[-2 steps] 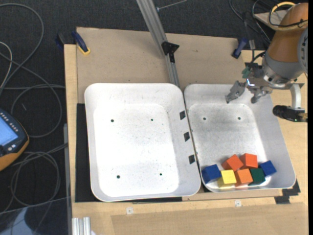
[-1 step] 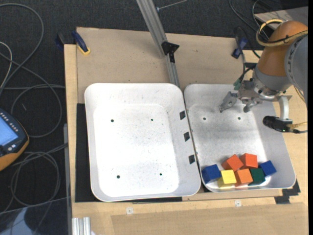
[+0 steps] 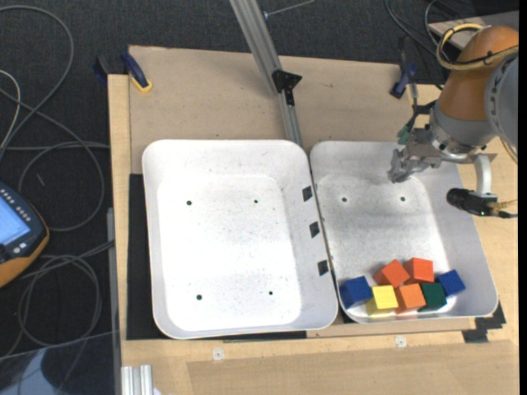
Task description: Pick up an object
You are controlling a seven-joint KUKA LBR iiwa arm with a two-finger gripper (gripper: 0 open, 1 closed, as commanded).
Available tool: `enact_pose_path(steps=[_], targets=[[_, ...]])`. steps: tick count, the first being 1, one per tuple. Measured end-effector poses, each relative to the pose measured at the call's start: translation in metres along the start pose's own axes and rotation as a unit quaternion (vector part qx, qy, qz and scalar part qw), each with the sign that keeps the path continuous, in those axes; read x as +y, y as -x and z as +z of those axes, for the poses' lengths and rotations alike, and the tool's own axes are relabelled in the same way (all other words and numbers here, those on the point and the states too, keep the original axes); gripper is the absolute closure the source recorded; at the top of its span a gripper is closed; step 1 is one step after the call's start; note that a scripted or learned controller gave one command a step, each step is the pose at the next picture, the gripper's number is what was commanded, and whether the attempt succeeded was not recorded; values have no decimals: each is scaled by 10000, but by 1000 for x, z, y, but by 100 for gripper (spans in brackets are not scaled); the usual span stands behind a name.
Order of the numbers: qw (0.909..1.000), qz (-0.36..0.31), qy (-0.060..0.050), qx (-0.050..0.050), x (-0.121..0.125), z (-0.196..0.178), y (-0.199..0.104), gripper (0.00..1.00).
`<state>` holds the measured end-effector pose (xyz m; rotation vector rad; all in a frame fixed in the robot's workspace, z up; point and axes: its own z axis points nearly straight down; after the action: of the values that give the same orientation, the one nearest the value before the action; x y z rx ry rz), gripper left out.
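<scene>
Several small blocks lie bunched at the near edge of the right bin [image 3: 461, 237]: a blue block [image 3: 355, 290], a yellow block [image 3: 384, 298], orange blocks [image 3: 394, 272], a red-orange block [image 3: 422, 268], a green block [image 3: 432, 294] and a second blue block [image 3: 451, 282]. My gripper [image 3: 401, 169] hangs over the far part of the right bin, well away from the blocks. Nothing shows between its fingers.
The left bin [image 3: 165, 245] sits beside the right one, with black clips [image 3: 314, 229] along the shared edge. A slanted metal pole [image 3: 262, 48] rises behind the bins. Blue clamps [image 3: 136, 72] hold the board's far corners. Cables lie on the floor at left.
</scene>
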<state>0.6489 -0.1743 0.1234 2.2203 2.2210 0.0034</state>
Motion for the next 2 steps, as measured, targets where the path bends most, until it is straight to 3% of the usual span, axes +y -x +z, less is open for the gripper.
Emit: enact_pose_path(steps=[2], targets=[[10000, -3, 32, -15, -6, -113, 4, 100]])
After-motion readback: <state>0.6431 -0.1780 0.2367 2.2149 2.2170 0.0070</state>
